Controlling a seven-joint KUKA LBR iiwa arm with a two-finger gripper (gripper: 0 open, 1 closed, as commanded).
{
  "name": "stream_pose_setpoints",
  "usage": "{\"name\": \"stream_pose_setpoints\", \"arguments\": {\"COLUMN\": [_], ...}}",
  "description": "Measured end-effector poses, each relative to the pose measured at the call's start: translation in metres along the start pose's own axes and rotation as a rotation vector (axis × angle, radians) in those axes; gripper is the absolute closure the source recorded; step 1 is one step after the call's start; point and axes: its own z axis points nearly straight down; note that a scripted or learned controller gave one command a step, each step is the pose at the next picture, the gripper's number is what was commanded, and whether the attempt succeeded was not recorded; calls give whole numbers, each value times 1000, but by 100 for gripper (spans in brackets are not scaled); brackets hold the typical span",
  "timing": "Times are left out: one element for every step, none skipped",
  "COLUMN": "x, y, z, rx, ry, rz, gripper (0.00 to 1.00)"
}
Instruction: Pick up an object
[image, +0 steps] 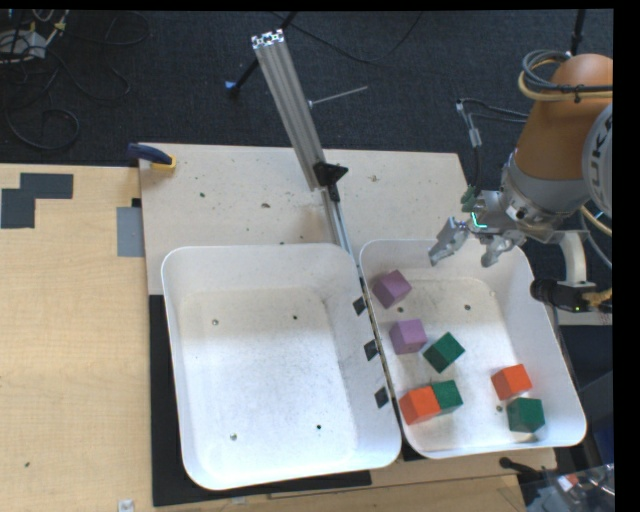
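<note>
1. Part of a dark letter shows on my grey wrist casing at the right edge; it is cut off, and I can read no full word anywhere.
2. My arm (560, 110) is smooth, with a glossy orange band above a grey wrist.
3. My gripper (468, 243) hangs over the far rim of the right bin (560, 345). My two metal fingers (447, 243) are spread apart, with nothing between them, and I touch no cube.
4. Both bins are shallow white trays with rounded corners; the left bin (270, 370) has a speckled floor.
5. The cubes all lie in the right bin. A purple cube (391, 288) sits nearest my fingers, and a second purple cube (407, 335) lies just below it.
6. A green cube (444, 352) sits beside that second purple one.
7. An orange cube (419, 404) touches another green cube (447, 395) near the bin's front left.
8. A second orange cube (511, 381) and a dark green cube (525, 413) sit close together at the front right.
9. A ribbed aluminium rail (295, 110) slants across the pale bench (230, 200).
</note>
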Motion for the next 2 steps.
{"name": "stream_pose_setpoints", "arguments": {"x": [0,7], "y": [1,-7], "z": [-2,57], "rx": [-4,2], "ry": [-1,0], "rz": [-1,0], "gripper": [0,0]}}
